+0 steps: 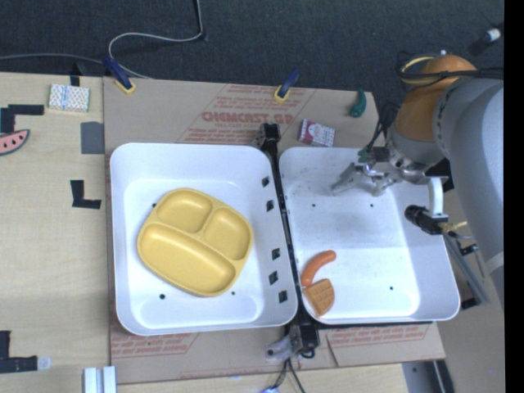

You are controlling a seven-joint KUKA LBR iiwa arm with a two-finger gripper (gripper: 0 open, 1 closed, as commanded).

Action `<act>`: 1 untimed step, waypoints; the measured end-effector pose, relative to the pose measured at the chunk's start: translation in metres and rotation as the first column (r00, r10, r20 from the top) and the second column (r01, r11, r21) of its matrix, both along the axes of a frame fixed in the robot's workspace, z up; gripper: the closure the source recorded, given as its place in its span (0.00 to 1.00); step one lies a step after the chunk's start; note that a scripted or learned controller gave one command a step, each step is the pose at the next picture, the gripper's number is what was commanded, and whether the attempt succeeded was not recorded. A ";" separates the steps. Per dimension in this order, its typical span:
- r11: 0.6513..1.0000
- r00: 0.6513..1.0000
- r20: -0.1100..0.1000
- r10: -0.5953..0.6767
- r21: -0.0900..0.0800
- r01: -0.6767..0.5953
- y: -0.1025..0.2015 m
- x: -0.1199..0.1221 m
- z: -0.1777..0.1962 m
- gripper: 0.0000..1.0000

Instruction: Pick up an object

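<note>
You see the end effector (348, 180), fingers spread, near the right bin's (426, 301) far edge; the hot dog (318, 266) lies well apart at its near-left corner.

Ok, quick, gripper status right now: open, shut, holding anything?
Gripper: open, holding nothing, over the right bin.

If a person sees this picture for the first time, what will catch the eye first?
Probably the yellow divided plate, lying alone in the left bin. Next, the orange sausage and the waffle piece at the right bin's near-left corner, with the gripper over its far side.
</note>
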State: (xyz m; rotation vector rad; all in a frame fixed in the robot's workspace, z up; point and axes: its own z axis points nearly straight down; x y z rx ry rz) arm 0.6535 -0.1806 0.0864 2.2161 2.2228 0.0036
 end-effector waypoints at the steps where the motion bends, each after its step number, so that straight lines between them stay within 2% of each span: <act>1: 1.000 1.000 0.002 0.002 -0.005 -0.002 0.000 0.000 0.010 1.00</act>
